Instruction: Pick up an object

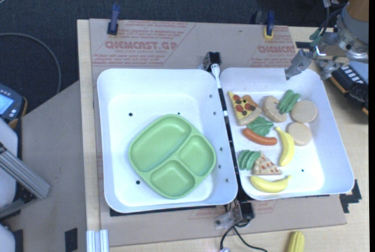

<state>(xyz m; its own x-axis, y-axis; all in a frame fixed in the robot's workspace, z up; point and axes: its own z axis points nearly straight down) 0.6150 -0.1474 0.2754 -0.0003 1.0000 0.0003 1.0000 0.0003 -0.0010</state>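
A yellow banana (270, 184) lies nearest the camera, along the front edge of the right bin (331, 128). Just behind it sit a pizza wedge (266, 166) and a green leafy piece (248, 158). Further back come a second banana (286, 147), a red sausage (260, 137), two pale round slices (302, 123), a bread-like piece (272, 108) with a green pod (287, 101) leaning on it, and a square pizza slice (244, 106). The gripper (302, 62) hovers over the bin's far right corner, holding nothing; its fingers look narrowly parted, though the view is too coarse to be sure. The left bin (111, 128) holds a green divided plate (171, 155).
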